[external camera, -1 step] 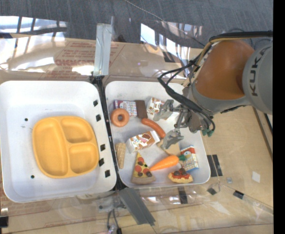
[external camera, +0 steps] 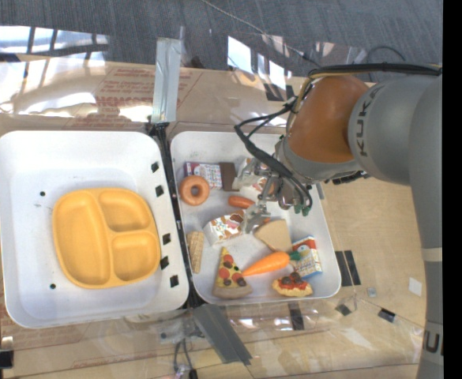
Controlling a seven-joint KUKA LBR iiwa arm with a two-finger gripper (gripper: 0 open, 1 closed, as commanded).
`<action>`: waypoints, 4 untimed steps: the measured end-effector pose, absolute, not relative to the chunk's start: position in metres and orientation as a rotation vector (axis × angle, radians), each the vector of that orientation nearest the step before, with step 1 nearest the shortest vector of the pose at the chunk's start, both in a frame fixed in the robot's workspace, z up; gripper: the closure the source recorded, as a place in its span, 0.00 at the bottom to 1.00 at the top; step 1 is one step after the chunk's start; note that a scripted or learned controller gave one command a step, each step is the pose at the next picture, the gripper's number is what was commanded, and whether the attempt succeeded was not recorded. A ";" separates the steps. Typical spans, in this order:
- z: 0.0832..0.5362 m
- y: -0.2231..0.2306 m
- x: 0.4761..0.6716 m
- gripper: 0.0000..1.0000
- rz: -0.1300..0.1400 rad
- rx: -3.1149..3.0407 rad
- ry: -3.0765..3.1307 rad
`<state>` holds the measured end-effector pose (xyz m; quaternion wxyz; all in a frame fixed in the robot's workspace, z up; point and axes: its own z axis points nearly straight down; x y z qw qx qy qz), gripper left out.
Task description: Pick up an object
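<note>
The gripper [external camera: 256, 215] hangs low inside the right-hand shallow white bin [external camera: 331, 268], its tip among the toy food, just left of a tan bread-slice-shaped piece [external camera: 274, 234] and just right of a small white printed packet [external camera: 224, 228]; whether its fingers are apart or together I cannot tell, since cables and the wrist crowd that spot. The likeliest thing to take is that bread slice or the short red-orange sausage-like piece [external camera: 240, 202] just beside the tip. Both look like light, stiff moulded plastic, smooth enough to slip, so a hold across the narrow sides should serve better than on the flat faces. The same bin holds a brown glazed toy doughnut [external camera: 193, 189] at its far left, a red-and-white small carton [external camera: 204, 170] behind it, an orange plastic carrot [external camera: 266, 264], two pizza-slice toys [external camera: 231, 275] along the near edge, a small juice-box carton [external camera: 307, 258] at the right, and a pale ridged wafer-like stick [external camera: 196, 252] against the left wall. The left-hand white bin [external camera: 25, 152] carries a yellow three-compartment plastic tray [external camera: 104, 238], lying flat with nothing in its sections.
</note>
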<state>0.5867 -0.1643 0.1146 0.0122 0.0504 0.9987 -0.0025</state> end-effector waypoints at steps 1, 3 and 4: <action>0.099 -0.203 0.584 0.00 -0.009 -0.539 3.083; 0.095 -0.107 0.563 0.00 -0.017 -0.407 3.106; 0.106 -0.104 0.565 1.00 -0.015 -0.419 3.101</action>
